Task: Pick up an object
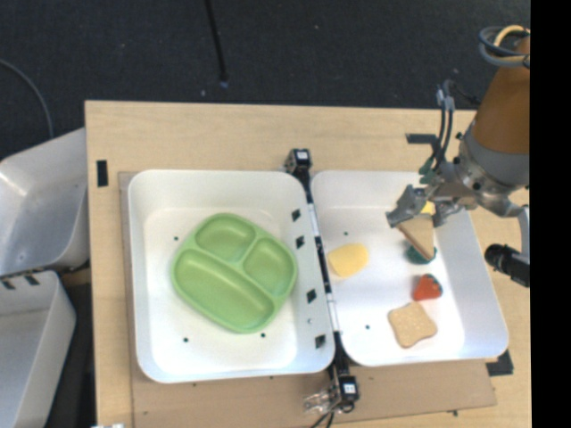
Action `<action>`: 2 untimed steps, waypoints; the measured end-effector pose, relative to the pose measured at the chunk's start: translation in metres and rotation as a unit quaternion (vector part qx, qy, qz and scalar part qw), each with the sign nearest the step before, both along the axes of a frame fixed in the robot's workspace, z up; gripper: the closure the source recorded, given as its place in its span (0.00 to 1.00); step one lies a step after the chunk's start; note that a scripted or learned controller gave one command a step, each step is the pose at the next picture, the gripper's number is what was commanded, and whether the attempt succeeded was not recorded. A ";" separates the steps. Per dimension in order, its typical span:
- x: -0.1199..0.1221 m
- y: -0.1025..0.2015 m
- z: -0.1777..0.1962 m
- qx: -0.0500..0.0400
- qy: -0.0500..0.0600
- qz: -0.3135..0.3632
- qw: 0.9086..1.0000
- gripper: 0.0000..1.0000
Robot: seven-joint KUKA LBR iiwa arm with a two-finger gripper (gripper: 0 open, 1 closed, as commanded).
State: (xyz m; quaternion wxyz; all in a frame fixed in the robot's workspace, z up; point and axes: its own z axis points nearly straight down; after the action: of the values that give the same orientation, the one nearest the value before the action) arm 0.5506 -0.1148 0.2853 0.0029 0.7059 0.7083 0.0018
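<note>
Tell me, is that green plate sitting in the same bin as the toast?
No, the green divided plate lies in the left bin, while the toast slice lies in the right bin.

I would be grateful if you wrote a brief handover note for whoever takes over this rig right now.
Gripper: low over the right bin, at a tan wedge-shaped piece; whether it grips it cannot be told.
Right bin: yellow piece, red piece, toast slice, and a green piece beside the wedge.
Left bin: green divided plate.
Done: arm brought to an object.
Left: confirm the grasp and lift.
</note>
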 end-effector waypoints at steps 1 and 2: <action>0.019 0.053 0.001 0.001 0.002 0.002 1.000 1.00; 0.036 0.104 0.001 0.001 0.002 0.001 1.000 1.00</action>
State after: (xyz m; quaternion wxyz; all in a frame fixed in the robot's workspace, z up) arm 0.5866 -0.0112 0.2868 0.0007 0.7049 0.7093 0.0007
